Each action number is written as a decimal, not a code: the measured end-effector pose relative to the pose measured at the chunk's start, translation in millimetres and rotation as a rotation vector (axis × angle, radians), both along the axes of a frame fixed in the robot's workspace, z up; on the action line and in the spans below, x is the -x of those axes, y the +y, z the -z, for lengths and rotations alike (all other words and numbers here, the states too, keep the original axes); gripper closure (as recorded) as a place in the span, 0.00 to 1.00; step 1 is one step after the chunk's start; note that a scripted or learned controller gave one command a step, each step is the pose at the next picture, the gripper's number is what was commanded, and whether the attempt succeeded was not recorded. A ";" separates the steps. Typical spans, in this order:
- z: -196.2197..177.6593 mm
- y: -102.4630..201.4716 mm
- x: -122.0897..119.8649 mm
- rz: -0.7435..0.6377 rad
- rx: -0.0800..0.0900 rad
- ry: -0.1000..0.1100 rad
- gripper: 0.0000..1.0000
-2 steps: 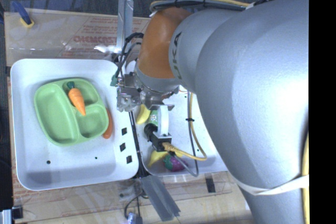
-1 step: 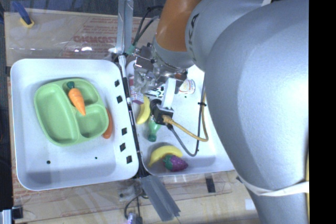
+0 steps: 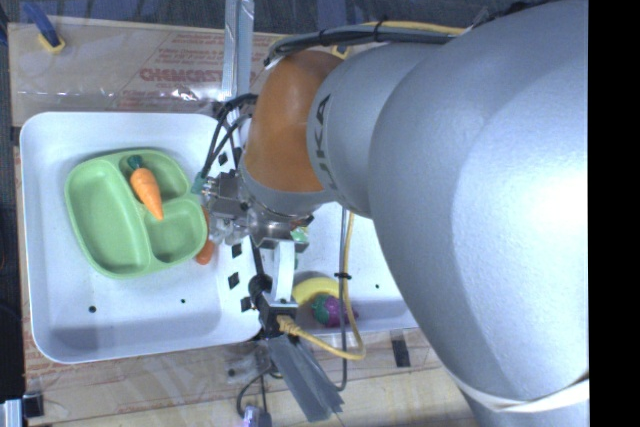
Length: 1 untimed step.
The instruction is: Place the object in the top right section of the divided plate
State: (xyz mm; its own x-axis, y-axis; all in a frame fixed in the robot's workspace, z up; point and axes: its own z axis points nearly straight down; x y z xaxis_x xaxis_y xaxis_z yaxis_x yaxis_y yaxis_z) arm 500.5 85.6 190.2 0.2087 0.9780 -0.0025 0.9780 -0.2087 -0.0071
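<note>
Left white bin (image 3: 60,315) holds a green divided plate (image 3: 105,225) in its upper half. A carrot (image 3: 147,192), orange with a green top, lies on the plate, crossing the ridge between the section at 1 o'clock and the one at 4 o'clock; leafy end points to 11 o'clock. A small orange object (image 3: 204,254) sits just off the plate's rim at 4 o'clock, touching or nearly touching it; cannot tell what it is.

Arm (image 3: 450,185) covers most of the right bin (image 3: 385,300), orange band (image 3: 285,130) near centre. Gripper (image 3: 235,215) hangs at the plate's 3 o'clock edge, over the seam between the bins; cannot tell its state. A yellow item (image 3: 315,290) and a purple one (image 3: 327,311) lie in the right bin at the arm's 7 o'clock. A yellow cable (image 3: 325,345) loops below them. Brown tabletop (image 3: 110,65) shows beyond the bins at 12 o'clock.
</note>
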 end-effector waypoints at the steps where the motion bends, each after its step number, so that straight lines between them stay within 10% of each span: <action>1: -9.0 0.2 -0.1 -0.005 0.000 0.004 1.00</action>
State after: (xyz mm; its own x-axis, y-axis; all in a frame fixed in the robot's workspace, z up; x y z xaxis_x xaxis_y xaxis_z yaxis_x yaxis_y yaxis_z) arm 500.6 85.7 199.2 0.2039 0.9790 -0.0031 0.9789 -0.2039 -0.0109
